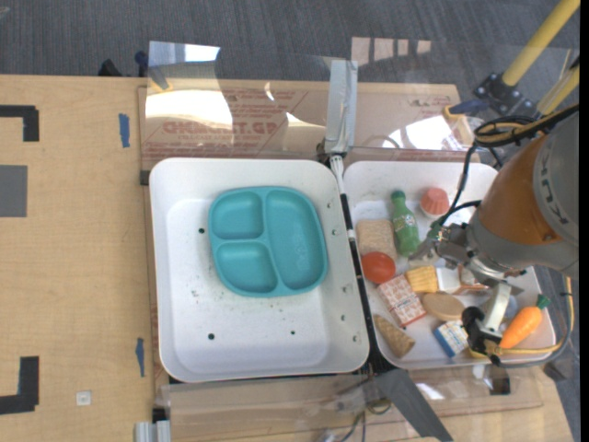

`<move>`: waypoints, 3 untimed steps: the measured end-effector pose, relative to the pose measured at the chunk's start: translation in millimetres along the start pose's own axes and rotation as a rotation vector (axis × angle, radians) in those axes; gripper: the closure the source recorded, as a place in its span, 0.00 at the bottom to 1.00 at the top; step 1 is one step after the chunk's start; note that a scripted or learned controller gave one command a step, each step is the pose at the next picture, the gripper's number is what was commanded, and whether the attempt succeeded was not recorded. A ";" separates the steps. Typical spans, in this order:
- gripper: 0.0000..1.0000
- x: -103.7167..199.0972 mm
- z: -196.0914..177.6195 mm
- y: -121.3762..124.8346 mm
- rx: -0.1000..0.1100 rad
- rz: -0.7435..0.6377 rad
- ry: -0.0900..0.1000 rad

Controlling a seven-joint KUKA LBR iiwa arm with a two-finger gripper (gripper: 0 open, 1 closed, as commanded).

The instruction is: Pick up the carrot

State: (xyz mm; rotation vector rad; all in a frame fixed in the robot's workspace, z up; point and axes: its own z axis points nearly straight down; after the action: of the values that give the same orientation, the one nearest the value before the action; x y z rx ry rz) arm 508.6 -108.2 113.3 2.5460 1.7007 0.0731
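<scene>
Bright overhead light, glare on clear panels, soft shadows, slightly soft focus

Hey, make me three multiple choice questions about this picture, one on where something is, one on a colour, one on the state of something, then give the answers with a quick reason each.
1. Where does the carrot lie?
A. On the teal plate
B. In the right bin, near its front right corner
C. On the bench outside both bins

2. What colour is the divided plate in the left bin?
A. Teal
B. Red
C. Yellow

3. How does the green bottle rest?
A. Standing upright on the plate
B. Held up in the air by the claw
C. Lying on its side among the other items

Answers:
1 B, the carrot sits by the front right corner of the right bin.
2 A, the three-part plate is teal.
3 C, the bottle lies flat on the bin floor, cap toward the back.
</scene>
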 end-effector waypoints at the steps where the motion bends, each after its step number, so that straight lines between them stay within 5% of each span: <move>1: 0.00 -5.3 -1.9 -3.6 0.003 0.108 0.009; 2: 0.00 -2.0 9.0 -17.0 0.046 0.189 0.004; 3: 0.00 3.6 21.7 -30.0 0.076 0.528 -0.015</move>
State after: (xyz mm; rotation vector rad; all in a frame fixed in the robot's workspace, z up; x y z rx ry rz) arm 484.2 -94.3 88.9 2.9683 0.9989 0.0199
